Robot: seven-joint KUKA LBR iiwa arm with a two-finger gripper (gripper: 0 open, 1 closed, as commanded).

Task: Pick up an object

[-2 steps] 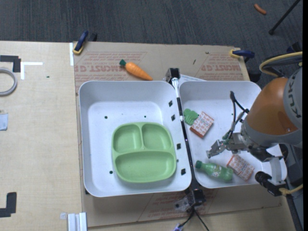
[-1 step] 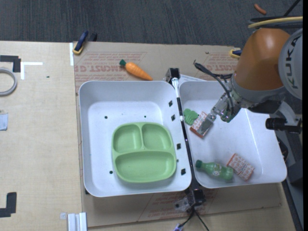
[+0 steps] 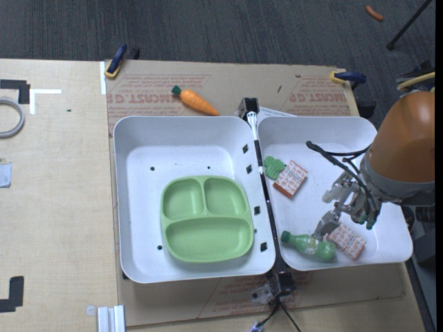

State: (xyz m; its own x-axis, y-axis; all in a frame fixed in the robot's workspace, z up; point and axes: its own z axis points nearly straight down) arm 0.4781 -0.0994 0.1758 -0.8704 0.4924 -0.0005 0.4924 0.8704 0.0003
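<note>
Dark grey carpet floor runs along the back, well beyond the tool. Light wooden bench top stretches far to its left, with flat brown printed cardboard sheet laid on it.

Glossy white plastic bins, a matt green plastic plate, brown cardboard beneath.

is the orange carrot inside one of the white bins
No, the orange toy carrot lies on the brown cardboard behind the left white bin, outside its rim.
</note>
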